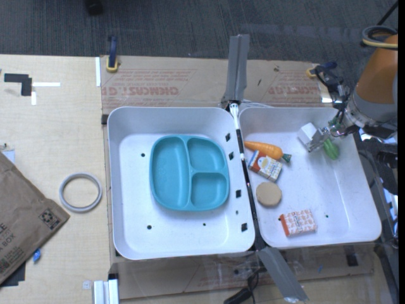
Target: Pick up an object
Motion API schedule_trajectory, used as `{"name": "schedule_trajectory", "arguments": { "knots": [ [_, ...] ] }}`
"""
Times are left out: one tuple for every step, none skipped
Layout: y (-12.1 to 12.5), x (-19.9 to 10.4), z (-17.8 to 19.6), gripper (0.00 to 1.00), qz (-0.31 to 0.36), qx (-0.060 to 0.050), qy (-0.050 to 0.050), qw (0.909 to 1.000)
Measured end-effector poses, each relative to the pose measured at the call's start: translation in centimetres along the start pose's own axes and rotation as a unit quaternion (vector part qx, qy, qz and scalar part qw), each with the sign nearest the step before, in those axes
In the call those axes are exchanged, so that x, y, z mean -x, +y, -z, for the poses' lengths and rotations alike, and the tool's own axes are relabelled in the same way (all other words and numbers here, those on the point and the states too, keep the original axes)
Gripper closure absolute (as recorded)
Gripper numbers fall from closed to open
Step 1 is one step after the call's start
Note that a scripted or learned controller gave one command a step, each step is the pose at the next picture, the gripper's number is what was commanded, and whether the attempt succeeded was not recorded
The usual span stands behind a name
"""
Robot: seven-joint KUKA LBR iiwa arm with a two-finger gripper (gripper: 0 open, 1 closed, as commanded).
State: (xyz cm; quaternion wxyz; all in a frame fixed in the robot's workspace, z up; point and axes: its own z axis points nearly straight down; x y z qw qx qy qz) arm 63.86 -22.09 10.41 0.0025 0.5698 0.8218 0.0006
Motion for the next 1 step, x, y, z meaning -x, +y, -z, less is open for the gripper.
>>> {"name": "schedule_trajectory", "arguments": {
  "knots": [
    [3.26, -5.70, 11.99, 1.00, 0.047, -0.001, 0.001, 0.9989]
  ]
}}
